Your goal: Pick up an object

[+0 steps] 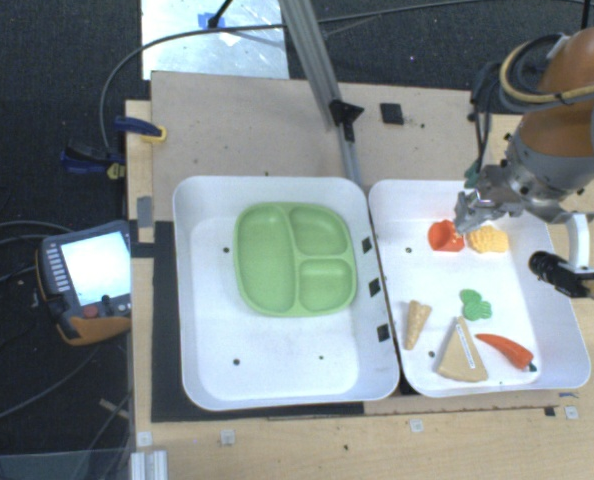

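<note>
Jaws: can't tell state, view too coarse. Gripper (469, 218) low in right bin (397, 268), betw. orange-red piece (444, 236) and yellow piece (489, 240), by both. Green tray (295, 258) in left bin (207, 298).

I'm getting bright, even overhead light; the white bins (277, 368) nearly wash out, the handheld screen (95, 266) glares, shadows are soft, and everything's slightly grainy.

Claw (469, 220) hides orange piece's (443, 236) edge (fingers unclear); arm (577, 88) cropped right.
</note>
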